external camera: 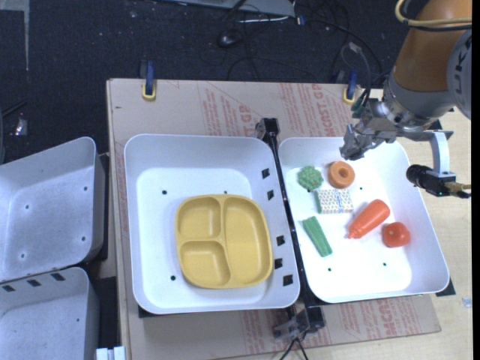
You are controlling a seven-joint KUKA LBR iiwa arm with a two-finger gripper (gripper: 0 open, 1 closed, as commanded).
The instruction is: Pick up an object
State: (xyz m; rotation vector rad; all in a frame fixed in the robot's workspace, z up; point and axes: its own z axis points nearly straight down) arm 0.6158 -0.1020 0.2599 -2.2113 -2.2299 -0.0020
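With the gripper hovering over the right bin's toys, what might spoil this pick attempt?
1. The gripper sits just above the orange ring, which lies flat; the gripper may slide off it and come up with nothing.
2. The ring, green broccoli piece and patterned block lie close together, so a descent could nudge a neighbour instead.
3. The gripper is near the right bin's far wall, so a small drift might catch the rim.

I see my gripper (pixel 352 151) above the right bin (pixel 420 265); just below it lies an orange ring (pixel 341 175).
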